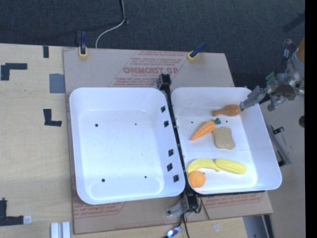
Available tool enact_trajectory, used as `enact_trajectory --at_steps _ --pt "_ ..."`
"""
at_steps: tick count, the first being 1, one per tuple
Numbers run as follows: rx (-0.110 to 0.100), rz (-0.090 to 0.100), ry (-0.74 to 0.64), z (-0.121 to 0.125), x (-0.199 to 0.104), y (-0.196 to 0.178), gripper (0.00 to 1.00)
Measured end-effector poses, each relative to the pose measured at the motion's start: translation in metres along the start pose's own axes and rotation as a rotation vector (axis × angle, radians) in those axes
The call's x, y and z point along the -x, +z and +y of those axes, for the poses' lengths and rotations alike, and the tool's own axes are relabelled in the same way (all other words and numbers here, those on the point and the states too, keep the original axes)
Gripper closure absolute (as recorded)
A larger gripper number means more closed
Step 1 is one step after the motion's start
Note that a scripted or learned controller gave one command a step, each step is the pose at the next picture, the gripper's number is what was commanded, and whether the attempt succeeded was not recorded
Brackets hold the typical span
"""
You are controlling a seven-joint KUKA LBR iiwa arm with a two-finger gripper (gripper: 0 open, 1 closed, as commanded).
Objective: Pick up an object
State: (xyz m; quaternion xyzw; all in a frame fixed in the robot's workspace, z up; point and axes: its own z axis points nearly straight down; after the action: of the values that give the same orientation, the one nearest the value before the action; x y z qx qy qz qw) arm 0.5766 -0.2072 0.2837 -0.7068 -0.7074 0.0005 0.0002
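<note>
Orange ball (197, 179) lies at the near corner of the right bin (262, 148), touching the banana (204, 164). Next to the banana, away from the divider, is the corn cob (231, 166). Behind them, more to the middle of this bin, are the beige bread slice (224, 138) and the carrot (203, 130). The chicken drumstick (227, 111) lies near the far wall. The gripper (249, 101) is just beside the drumstick's thick end; if the claw is wide or narrow I cannot tell. The left bin (119, 95) is beside the right bin
</note>
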Motion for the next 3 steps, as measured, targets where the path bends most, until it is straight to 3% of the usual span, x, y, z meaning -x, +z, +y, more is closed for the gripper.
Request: enact_trajectory --at_steps 1,3 --pt "0.000 0.000 -0.001 0.000 -0.001 -0.010 1.00" --pt "-0.003 0.003 -0.007 -0.031 -0.145 0.031 1.00"
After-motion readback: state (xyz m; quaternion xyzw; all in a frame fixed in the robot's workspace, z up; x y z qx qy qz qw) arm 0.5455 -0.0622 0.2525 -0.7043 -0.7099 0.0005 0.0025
